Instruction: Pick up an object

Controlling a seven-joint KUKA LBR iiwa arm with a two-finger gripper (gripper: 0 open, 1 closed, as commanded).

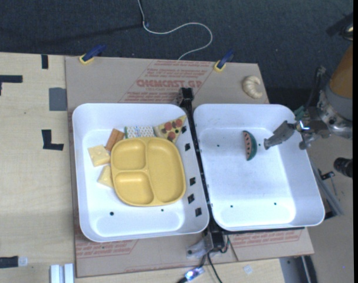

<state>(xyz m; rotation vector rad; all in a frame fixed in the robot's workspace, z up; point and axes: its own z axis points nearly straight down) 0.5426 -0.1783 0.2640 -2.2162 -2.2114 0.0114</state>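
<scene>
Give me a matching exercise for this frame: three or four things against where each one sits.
Things:
1. yellow plate
2. watermelon slice
3. hand
4. cable

Places:
A. over the right bin's upper right part
B. on the dark floor above the bench
C. left bin
D. right bin, upper middle

Pairs: 1-C, 2-D, 3-A, 4-B

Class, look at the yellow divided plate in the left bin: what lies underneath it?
Poking out from under the yellow divided plate: pale cheese-like pieces at its left, a brown piece and a pizza slice along its top. Whatever lies under its middle is covered.
</scene>
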